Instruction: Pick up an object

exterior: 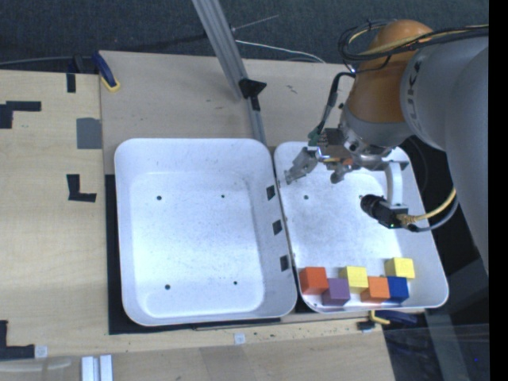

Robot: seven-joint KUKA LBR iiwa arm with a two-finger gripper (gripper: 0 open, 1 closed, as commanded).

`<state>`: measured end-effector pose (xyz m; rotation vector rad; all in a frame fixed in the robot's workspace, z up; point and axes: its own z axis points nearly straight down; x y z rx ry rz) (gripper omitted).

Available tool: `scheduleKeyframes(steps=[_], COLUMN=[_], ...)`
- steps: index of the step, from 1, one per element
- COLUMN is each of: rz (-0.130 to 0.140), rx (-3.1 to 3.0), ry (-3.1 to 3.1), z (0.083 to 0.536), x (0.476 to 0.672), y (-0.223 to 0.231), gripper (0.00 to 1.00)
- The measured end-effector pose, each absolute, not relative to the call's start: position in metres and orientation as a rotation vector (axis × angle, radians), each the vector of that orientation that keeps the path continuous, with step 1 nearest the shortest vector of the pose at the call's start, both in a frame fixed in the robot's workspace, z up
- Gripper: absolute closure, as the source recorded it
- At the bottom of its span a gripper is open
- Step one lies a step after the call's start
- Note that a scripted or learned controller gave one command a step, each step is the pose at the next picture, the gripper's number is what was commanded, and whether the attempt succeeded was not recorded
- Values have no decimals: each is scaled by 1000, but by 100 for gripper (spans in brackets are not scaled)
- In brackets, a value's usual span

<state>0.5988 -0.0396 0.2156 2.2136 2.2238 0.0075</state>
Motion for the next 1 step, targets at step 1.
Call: scheduleKeyframes(steps=[1], rz=[-6], rx=[2223], ry=[2222], z=[190], x=[599], y=[-57], gripper=[0])
